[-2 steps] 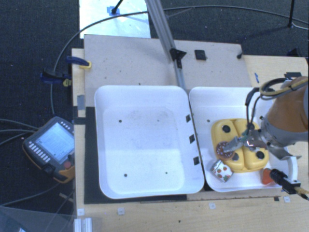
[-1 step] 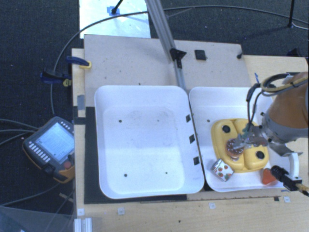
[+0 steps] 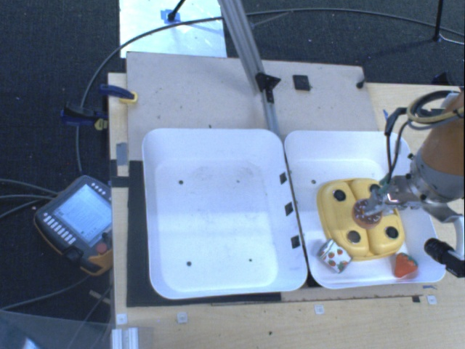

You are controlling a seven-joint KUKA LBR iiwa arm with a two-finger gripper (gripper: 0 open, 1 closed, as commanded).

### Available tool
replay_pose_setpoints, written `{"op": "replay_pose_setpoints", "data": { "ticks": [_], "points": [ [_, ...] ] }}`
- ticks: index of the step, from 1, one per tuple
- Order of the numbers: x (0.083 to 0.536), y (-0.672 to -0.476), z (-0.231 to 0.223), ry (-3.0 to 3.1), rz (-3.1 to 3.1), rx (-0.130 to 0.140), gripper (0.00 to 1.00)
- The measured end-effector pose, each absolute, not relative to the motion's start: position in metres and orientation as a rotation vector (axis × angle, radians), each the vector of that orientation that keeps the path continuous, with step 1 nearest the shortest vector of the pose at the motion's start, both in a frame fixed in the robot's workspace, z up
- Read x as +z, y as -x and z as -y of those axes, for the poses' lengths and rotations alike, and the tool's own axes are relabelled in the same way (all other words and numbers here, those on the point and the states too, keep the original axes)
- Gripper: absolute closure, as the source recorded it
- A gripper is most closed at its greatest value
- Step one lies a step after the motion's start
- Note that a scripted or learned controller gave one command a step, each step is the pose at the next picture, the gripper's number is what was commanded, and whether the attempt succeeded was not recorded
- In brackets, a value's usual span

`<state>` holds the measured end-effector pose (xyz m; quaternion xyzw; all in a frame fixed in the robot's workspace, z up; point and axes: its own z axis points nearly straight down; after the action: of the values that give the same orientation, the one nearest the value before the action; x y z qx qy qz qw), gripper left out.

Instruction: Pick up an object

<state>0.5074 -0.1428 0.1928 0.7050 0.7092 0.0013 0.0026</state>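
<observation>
Tool [image 3: 375, 203] over yellow toy [image 3: 360, 220] (right bin [image 3: 320, 155])

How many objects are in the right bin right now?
3: a yellow block mid-bin under the gripper, a patterned cube at its near-left corner, a red piece near-right. The arm may hide more.

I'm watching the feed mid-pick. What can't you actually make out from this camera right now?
- Gripper over the yellow tray: too small and blurred to tell whether it grips anything.
- Brown round piece at the tip: the gripper covers part of it.
- Patterned cube and orange-red piece: too small to identify.
- Arm: cut off by the right edge.
</observation>
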Motion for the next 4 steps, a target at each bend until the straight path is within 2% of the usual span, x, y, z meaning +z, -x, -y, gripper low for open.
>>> {"op": "replay_pose_setpoints", "data": {
  "ticks": [2,4],
  "points": [
    [0.266,-0.515,0.14,-2.212,-2.225,0.004,1.0],
    [0.253,-0.503,0.027,-2.211,-2.232,0.002,1.0]
  ]
}}
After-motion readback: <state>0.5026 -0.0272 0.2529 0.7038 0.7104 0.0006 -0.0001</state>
